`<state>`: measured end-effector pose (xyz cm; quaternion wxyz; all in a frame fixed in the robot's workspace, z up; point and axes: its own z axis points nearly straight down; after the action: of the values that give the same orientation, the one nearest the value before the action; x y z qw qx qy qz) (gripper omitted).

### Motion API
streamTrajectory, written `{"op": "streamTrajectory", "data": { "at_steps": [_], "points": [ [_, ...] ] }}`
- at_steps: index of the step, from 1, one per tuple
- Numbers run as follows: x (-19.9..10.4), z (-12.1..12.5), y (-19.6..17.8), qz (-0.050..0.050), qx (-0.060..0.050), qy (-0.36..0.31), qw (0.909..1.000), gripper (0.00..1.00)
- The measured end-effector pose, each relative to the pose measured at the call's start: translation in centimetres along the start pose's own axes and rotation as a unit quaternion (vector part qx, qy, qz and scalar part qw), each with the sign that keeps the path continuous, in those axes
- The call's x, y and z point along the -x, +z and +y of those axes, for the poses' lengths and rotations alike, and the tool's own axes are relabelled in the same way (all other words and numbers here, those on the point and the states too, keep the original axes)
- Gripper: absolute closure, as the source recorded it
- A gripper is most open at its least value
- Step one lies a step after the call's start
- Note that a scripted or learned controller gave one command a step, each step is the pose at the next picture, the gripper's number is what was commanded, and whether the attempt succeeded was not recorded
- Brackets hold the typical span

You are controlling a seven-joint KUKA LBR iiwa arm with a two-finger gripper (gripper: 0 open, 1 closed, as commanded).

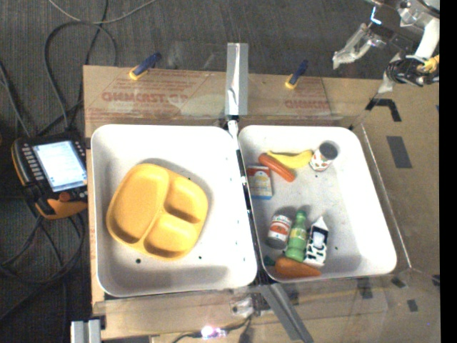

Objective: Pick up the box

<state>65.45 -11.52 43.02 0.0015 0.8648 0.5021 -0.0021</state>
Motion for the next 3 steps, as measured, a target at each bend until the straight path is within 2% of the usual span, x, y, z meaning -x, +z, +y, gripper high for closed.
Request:
{"op": "streamTrajectory", "data": {
  "at_steps": [1, 2, 3],
  "points": [
    [-0.2, 0.0, -0.8, -0.003, -0.001, -0.001, 1.0, 1.0],
    [-4.3, -1.1, 9.9, 0.0, -0.001, -0.054, 0.9986, 1.0],
    [-15.7, -7.4, 17.1, 0.002, -0.002, -0.072, 0.9974, 1.0]
  ]
}}
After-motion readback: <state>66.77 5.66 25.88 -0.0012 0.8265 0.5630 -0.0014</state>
